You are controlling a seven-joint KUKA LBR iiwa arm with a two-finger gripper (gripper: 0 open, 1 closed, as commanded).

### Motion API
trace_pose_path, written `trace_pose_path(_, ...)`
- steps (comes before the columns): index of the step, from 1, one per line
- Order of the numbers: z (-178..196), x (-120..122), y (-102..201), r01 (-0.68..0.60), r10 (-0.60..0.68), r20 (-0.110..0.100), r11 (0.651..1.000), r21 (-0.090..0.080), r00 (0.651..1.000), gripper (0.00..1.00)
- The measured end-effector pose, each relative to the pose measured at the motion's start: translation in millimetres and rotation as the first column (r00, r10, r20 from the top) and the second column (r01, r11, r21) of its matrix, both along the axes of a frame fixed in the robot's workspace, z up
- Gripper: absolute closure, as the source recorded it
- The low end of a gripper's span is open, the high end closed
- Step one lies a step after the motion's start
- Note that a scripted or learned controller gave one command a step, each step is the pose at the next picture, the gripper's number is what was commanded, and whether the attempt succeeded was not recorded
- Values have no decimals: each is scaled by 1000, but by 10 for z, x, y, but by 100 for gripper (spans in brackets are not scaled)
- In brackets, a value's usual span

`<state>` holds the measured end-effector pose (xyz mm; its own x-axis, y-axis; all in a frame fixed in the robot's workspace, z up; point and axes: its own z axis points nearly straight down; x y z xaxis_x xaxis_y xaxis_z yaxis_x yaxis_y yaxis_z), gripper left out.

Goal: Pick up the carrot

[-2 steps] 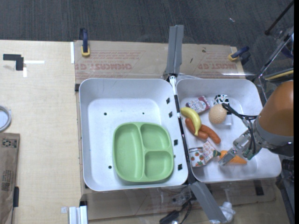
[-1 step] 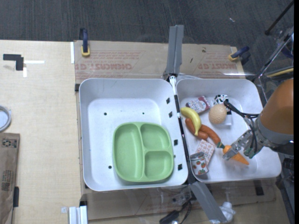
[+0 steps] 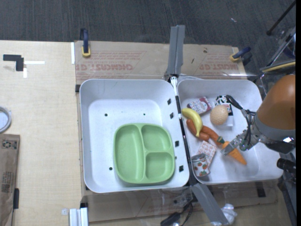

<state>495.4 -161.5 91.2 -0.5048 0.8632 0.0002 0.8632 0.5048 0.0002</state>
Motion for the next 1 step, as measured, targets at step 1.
trace_pose_path(1,1005,102,716,175,-175,-1,985,-1,985,100)
